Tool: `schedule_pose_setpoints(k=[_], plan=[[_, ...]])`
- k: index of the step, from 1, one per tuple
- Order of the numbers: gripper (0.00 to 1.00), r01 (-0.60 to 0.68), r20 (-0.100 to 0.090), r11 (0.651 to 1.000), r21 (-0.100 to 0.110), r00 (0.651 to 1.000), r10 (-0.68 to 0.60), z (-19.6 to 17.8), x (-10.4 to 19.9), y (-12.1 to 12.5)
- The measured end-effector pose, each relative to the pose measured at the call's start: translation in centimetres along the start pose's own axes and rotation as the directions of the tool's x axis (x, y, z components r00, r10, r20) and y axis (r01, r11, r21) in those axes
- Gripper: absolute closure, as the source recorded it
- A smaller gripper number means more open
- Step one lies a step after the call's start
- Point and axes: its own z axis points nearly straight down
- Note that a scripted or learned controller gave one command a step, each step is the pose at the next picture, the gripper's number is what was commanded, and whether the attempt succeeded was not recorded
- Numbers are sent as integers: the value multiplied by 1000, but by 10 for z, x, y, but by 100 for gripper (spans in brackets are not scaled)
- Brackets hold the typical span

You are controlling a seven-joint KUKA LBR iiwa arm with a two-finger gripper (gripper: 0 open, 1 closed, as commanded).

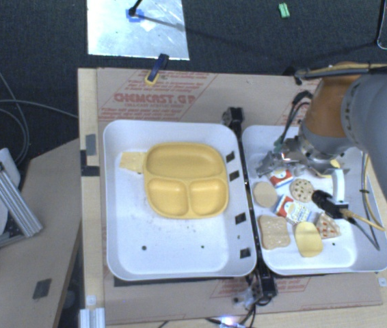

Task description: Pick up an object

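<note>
The right bin [368, 255] holds several toy foods: a plain round biscuit [264, 195], a chocolate-chip cookie [301, 189], a bread slice [273, 231], a yellow wedge [308, 238], a pizza slice [327, 225] and two red-and-white packets [282, 178] [297, 212]. My gripper [273, 162] hangs low over the upper left part of this bin, just above the upper packet and the round biscuit. Nothing can be seen held in it. The grey arm with its orange band [327, 111] covers the bin's far right corner.
The left bin [122, 244] carries a yellow three-compartment tray [184, 180], with a pale yellow slice [132, 161] at the tray's left edge. A black latch strip [243, 183] runs between the bins. Brown cardboard [159, 98] lies under both.
</note>
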Motion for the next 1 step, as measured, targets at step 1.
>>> schedule_pose_setpoints(k=[1], plan=[[100,1,-1,1000,-2,1000,-1,-11,0,1]])
